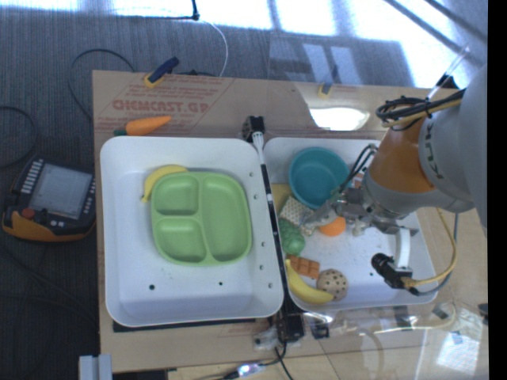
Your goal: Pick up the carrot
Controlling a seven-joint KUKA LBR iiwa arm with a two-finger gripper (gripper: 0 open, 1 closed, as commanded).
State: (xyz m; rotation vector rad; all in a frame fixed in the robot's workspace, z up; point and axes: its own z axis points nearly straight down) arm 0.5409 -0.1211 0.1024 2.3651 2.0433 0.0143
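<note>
Orange carrot (333, 227) lies in the right bin (420, 279), partly hidden.

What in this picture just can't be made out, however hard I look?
- Gripper: the arm's wrist covers its fingers in the camera view.
- Orange object beside the gripper: partly covered by it, so its shape is unclear.
- Banana in the left bin: mostly under the green plate.
- Small items by the divider: too small and crowded to identify.

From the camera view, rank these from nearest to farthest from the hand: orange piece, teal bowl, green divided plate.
1. Orange piece, right beside the hand, right bin.
2. Teal bowl, just behind, same bin.
3. Green divided plate, left bin.
</note>
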